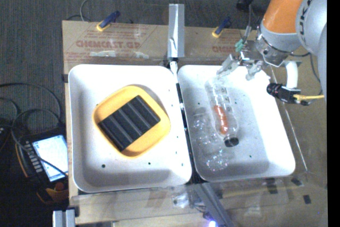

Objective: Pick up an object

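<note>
The gripper (240,65) hovers with fingers spread, holding nothing, over the right bin's (276,114) far edge. The clear plastic bottle (222,114) lies in this bin, not yet grasped.

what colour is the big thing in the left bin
Yellow with a black ribbed centre, clearest in the camera view.
</note>
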Controlling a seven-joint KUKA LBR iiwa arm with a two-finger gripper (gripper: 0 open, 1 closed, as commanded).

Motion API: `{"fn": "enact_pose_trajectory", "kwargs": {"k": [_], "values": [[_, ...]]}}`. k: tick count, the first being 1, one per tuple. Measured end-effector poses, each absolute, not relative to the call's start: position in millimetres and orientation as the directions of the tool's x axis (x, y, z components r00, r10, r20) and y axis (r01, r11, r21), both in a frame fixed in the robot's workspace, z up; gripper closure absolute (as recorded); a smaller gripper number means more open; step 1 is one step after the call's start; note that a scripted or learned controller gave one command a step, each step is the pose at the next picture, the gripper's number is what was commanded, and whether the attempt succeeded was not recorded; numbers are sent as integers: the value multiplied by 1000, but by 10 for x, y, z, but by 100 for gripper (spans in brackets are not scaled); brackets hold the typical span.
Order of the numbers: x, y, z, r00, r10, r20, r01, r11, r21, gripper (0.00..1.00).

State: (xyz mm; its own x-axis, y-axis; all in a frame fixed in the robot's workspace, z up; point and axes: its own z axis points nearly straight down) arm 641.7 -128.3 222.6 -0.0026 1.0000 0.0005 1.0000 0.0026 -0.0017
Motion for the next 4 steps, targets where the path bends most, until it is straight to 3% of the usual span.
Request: {"fn": "enact_pose_trajectory", "kwargs": {"k": [1, 2, 3, 4], "values": [[6276, -1149, 1268, -26, 1000, 0, 1000, 26, -3, 0], [6110, -1338, 928, -98, 995, -2, 995, 98, 14, 0], [5852, -777, 1840, -123, 992, 1, 992, 123, 1, 0], [5944, -1444, 955, -86, 996, -2, 996, 86, 6, 0]]}}
